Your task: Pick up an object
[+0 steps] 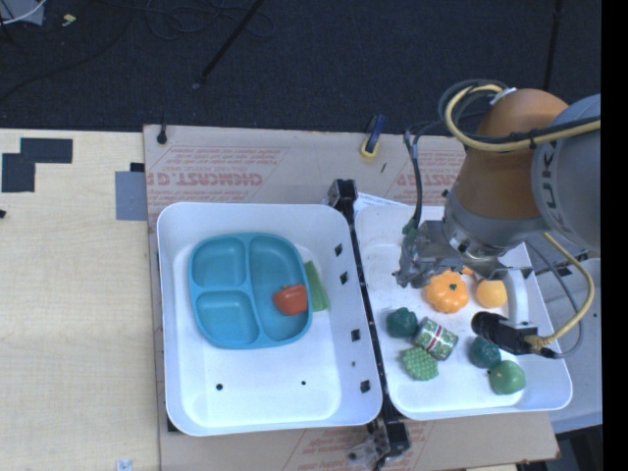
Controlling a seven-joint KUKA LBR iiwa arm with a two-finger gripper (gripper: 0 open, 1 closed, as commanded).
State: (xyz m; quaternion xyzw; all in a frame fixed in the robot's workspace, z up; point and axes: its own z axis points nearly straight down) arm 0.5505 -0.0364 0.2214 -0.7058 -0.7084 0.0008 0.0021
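Note:
My gripper (416, 260) hangs low over the upper part of the right bin (549, 400), just left of an orange pumpkin-shaped toy (447, 293). A yellow piece (491, 292) lies right of the pumpkin. Below them sit a dark green lump (400, 322), a small striped can (435, 339), a light green textured piece (420, 364), a teal lump (483, 353) and a green apple-like ball (507, 378). Nothing is visibly held between the gripper's tips.
The left bin (196, 400) holds a blue divided plate (231, 297) with a red piece (289, 299) on its right side and a green stick (316, 286) beside it. The divider wall (358, 302) between the bins runs close to the gripper's left.

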